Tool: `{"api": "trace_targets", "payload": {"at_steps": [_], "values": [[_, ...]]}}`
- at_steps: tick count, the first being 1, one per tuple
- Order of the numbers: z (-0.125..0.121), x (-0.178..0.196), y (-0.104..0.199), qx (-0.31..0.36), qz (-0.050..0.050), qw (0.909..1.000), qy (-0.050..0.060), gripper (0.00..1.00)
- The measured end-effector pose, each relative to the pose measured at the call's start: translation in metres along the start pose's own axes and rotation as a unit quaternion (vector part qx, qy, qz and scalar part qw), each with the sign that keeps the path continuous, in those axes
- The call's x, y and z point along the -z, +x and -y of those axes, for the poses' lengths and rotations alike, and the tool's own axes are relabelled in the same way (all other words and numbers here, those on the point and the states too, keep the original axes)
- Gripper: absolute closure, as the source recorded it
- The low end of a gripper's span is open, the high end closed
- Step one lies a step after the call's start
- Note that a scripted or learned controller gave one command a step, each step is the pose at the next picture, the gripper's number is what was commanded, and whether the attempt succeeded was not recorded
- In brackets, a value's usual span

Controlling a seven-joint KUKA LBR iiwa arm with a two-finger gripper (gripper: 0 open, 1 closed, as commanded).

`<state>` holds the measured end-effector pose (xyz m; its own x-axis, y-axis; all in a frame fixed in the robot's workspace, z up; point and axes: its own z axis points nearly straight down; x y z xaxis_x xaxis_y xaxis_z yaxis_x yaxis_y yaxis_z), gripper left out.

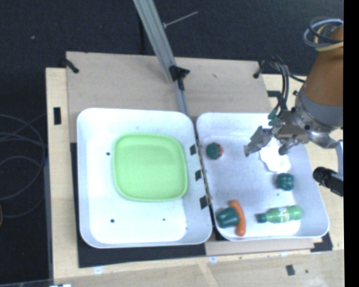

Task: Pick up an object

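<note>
- Left bin (96,220), white, on surface (239,76): holding a light green square plate (150,167), flat, centred.
- Right bin (239,130), white: small dark green ball (213,151) near left wall; orange sausage-shaped piece (239,217) touching a green lump (226,218) at near edge; green bottle (280,214) lying sideways; teal cube (285,182); white scrap (273,158).
- End effector (269,143), over right bin above white scrap: fingers spread, released, grasping nothing.

Right bin (227,124) centre open; objects line edges.
</note>
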<state>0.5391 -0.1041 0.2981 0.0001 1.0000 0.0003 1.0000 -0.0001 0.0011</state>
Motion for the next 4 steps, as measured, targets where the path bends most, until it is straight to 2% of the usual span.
{"api": "trace_targets", "payload": {"at_steps": [3, 4], "values": [[0.009, -0.144, -0.01, -0.001, 0.0, 1.0, 0.002, 0.0], [0.008, -0.131, -0.009, -0.001, 0.0, 1.0, -0.001, 1.0]]}}
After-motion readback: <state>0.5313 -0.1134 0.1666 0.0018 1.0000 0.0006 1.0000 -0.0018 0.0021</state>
